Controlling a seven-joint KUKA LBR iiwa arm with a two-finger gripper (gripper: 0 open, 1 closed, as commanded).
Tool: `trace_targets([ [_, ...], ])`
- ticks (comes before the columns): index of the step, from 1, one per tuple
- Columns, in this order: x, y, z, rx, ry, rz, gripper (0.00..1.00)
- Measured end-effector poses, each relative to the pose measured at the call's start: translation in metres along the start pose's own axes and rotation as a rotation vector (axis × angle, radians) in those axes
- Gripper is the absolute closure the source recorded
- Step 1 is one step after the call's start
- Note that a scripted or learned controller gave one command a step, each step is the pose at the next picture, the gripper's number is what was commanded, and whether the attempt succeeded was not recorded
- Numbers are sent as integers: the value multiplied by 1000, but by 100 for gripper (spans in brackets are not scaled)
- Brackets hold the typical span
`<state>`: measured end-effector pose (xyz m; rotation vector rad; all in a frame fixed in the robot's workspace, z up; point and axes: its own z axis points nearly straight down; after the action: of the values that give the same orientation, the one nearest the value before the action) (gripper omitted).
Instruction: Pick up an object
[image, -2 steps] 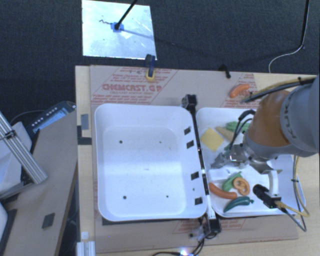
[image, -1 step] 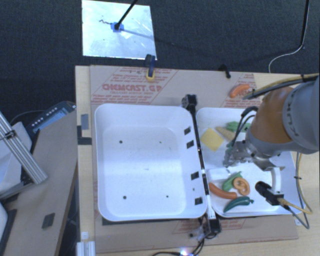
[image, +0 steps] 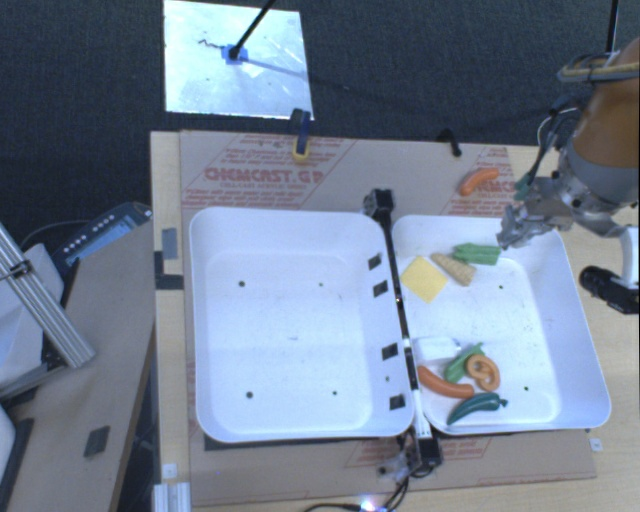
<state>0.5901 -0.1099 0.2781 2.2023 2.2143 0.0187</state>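
Two white bins sit side by side on the counter (image: 520, 455), on a brown board printed with red lettering. The left bin (image: 290, 320) holds no loose items that I can make out. The right bin (image: 560, 330) holds the lot.

Count in the right bin, seven pieces in two clusters:
- Far cluster, three: one yellow square block (image: 424, 278) close to the divider; one pale yellow corn piece (image: 455, 268) just right of it and touching or nearly so; one green pepper (image: 477, 254) lying crosswise at the corn's far-right end.
- Near cluster, four: one orange carrot (image: 443, 382) lying toward the divider; one green vegetable (image: 459, 365) leaning over it; one orange ring-shaped piece (image: 485, 373) just right; one dark green pepper (image: 477, 406) nearest the front rim.

Outside the bins: one orange sausage-shaped piece (image: 479, 181) lies on the board beyond the right bin's far rim. One yellow and blue clamp (image: 300, 135) sits at the board's far edge.

One arm, entering from the right, orange band visible at the upper right. Gripper (image: 518, 228) hangs at the far-right part of the right bin, just right of the green pepper in the far cluster. Fingers point down toward the bin floor; whether they are apart or together, cannot tell. Nothing visible between them.
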Motion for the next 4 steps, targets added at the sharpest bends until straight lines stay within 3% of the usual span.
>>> trace_targets([
  [1, 77, 65, -56, 8, 4, -7, 100],
  [2, 144, 84, -156, 9, 6, -5, 100],
  [4, 137, 83, -185, 19, 4, 1, 100],
])
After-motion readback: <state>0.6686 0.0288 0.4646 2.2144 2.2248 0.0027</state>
